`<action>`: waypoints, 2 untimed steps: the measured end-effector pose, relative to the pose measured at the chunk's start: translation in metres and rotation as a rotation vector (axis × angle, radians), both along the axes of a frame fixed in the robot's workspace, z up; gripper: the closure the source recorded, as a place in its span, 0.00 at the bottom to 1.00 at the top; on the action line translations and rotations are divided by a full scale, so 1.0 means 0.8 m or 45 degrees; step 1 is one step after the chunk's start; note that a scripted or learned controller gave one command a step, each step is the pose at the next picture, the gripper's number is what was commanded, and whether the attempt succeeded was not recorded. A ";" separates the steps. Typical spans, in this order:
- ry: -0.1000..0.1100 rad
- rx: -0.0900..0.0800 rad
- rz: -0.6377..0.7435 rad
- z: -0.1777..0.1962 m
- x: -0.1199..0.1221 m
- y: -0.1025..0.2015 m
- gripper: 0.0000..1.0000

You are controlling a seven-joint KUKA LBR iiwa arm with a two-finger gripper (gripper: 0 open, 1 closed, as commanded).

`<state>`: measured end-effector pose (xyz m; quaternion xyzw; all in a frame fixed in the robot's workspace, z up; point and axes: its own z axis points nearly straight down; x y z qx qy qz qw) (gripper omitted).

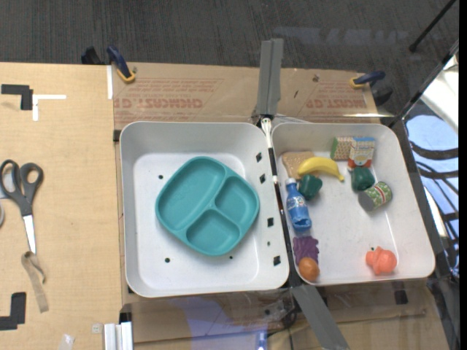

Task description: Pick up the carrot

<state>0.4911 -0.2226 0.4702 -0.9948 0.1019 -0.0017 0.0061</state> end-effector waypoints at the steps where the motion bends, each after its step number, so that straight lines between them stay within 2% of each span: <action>1: -0.008 0.015 0.003 0.011 0.003 0.001 1.00; 2: -0.016 0.032 0.004 0.021 0.006 0.002 1.00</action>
